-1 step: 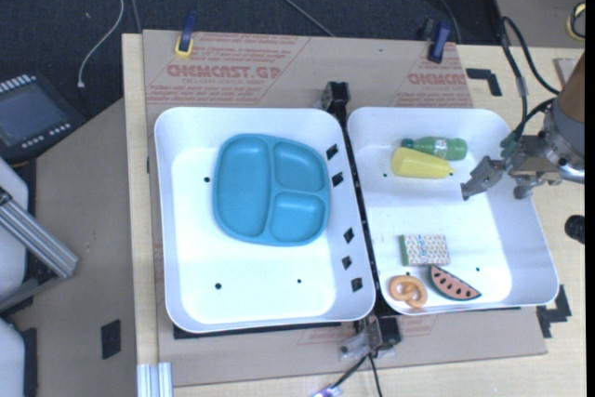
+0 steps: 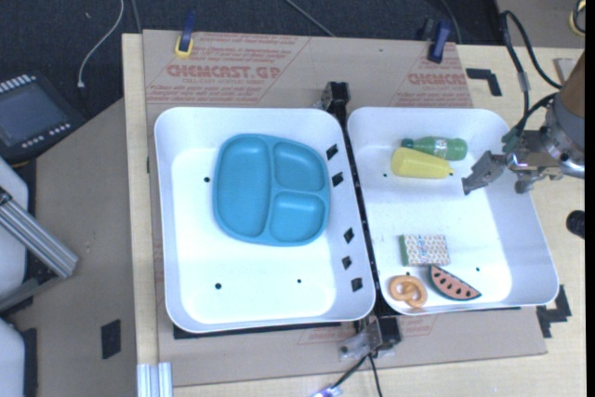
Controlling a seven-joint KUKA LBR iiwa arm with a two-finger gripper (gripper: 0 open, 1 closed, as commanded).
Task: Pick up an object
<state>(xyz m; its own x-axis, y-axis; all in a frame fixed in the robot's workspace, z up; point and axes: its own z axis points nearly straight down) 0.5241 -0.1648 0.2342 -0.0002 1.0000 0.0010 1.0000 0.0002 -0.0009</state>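
Observation:
The right bin [image 2: 521,237] holds several small objects. A green bottle [image 2: 435,147] lies at the back, with a yellow corn-like piece [image 2: 420,165] right in front of it. Near the front lie a patterned square block [image 2: 426,248], a pretzel [image 2: 407,290] and a watermelon slice [image 2: 454,284]. My gripper [image 2: 502,178] hangs over the bin's right side, just right of the yellow piece. It is open, with nothing between its fingers.
In the left bin [image 2: 186,274] rests a blue divided plate [image 2: 272,189]. A row of black clips [image 2: 346,200] runs along the ridge between the two bins. Cables [image 2: 521,42] trail behind the bench at the upper right.

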